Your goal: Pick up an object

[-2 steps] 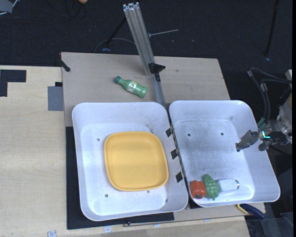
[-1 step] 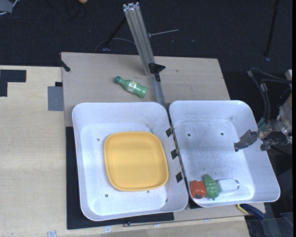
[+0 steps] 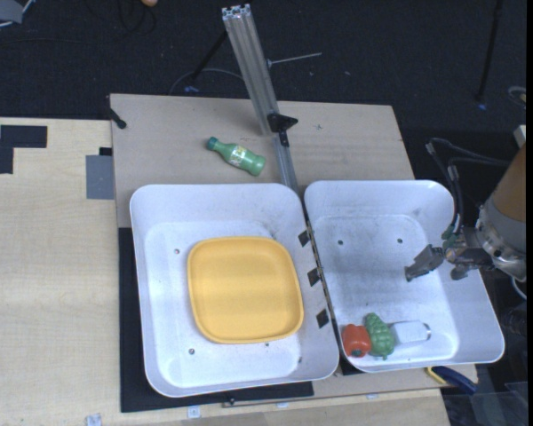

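My gripper (image 3: pixel 440 269) hangs over the right side of the right bin (image 3: pixel 373 202), open, with nothing between its fingers. Well below it, at the right bin's front edge, lie a red object (image 3: pixel 356 340), a green knobbly object (image 3: pixel 381 336) touching it, and a small white object (image 3: pixel 412 332). A square yellow plate (image 3: pixel 245 288) lies flat in the left bin (image 3: pixel 155 238). A small green bottle (image 3: pixel 236 155) lies on its side on the bench behind the left bin.
An aluminium rail (image 3: pixel 258 69) slants up from the bench behind the seam between the bins. Black clips (image 3: pixel 313 276) join the bins along that seam. Cables (image 3: pixel 449 162) hang beside the arm at the right.
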